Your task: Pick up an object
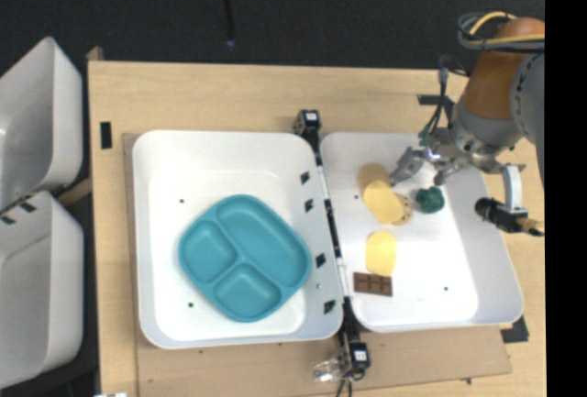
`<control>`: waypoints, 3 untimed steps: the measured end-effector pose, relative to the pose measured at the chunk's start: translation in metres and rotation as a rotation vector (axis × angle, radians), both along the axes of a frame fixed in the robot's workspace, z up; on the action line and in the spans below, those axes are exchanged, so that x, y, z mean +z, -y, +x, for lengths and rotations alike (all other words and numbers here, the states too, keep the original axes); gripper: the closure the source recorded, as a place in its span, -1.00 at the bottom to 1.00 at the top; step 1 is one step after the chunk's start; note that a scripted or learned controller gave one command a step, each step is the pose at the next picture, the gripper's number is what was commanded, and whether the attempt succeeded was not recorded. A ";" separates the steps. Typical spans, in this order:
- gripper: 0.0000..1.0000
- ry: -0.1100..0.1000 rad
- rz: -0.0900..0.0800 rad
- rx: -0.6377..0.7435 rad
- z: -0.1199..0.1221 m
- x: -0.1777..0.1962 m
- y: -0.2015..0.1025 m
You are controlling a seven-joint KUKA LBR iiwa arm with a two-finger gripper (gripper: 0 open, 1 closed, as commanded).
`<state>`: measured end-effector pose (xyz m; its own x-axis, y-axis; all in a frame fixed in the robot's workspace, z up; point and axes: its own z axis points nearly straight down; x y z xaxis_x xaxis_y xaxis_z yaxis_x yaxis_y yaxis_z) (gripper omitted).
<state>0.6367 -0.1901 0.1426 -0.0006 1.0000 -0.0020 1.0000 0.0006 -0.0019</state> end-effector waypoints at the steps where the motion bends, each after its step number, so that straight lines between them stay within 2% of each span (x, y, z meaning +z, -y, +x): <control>1: -1.00 0.005 0.000 -0.001 0.001 -0.041 0.001; 2: 1.00 0.011 -0.003 -0.001 0.003 -0.027 0.003; 3: 1.00 0.007 0.001 0.002 0.001 0.034 -0.003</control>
